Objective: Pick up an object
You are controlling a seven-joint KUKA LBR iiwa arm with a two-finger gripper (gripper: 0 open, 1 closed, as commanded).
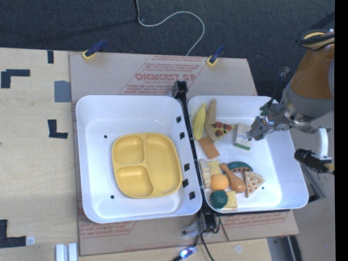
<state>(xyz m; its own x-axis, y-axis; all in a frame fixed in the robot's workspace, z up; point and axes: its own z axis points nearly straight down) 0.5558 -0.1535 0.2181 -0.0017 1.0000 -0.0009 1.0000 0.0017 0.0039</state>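
Observation:
The right bin [283,162] holds a pile of toy food along its left side: a yellow banana [199,121], a brown slab [209,146], an orange ball [219,182], a green ball [218,198] and a pizza slice [253,181]. A small green and white block [242,137] lies apart from them near the bin's middle. My gripper [256,129] hangs low just right of that block, at its upper right corner, touching it or nearly so. The arm reaches in over the bin's right rim.
A yellow divided plate [147,165] lies in the left bin [92,118]. Both bins rest on a cardboard sheet [163,72] held by clamps. A white cable [174,18] loops behind. The right half of the right bin's floor is bare.

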